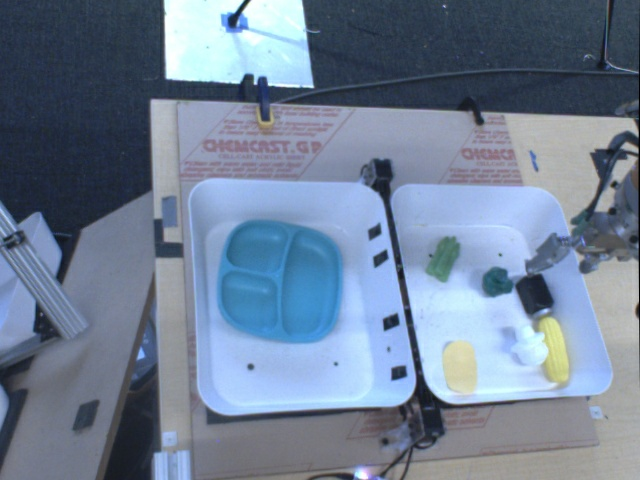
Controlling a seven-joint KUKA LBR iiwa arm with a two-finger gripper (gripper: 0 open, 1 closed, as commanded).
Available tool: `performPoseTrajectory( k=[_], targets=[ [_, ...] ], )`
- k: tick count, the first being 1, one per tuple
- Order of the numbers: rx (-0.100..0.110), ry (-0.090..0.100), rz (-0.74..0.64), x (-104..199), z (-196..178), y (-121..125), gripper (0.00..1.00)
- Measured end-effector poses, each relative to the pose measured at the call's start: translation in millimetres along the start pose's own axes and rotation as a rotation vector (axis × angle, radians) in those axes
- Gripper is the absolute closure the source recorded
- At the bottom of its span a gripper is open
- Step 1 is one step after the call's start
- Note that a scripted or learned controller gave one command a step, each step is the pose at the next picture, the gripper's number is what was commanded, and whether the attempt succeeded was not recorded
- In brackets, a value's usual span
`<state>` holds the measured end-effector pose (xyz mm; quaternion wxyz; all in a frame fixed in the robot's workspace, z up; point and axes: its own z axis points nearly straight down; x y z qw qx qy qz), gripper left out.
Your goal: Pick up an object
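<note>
Two-finger metal gripper (545,256) sits at right frame edge, above a black block (534,294). Finger state: cannot tell. A divided blue plastic plate (280,280) occupies the left white bin (205,268).

We see two bins side by side at mid-frame: the left bin (205,298) holds a divided plate (280,280) at its centre. In the right bin (480,203), a block (443,258) lies upper left, a small lump (497,282) to its right, a disc (460,366) at the lower edge, and a corn cob (554,350) with a small figure (527,346) beside it at lower right.
</note>
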<state>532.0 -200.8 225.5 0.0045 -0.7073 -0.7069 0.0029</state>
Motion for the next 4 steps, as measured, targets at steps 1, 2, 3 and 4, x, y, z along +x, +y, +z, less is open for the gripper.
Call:
performPoseTrajectory(
  k=[1,2,3,4],
  targets=[
    [-0.012,-0.003,-0.004,0.7,-6.9,2.8,0.0],
    [-0.009,-0.002,-0.002,-5.0,40.8,-4.1,0.0],
    [-0.007,-0.001,-0.002,-1.4,103.4,-3.1,0.0],
    [-0.028,-0.012,0.0,-5.3,121.9,2.5,0.0]
  ],
)
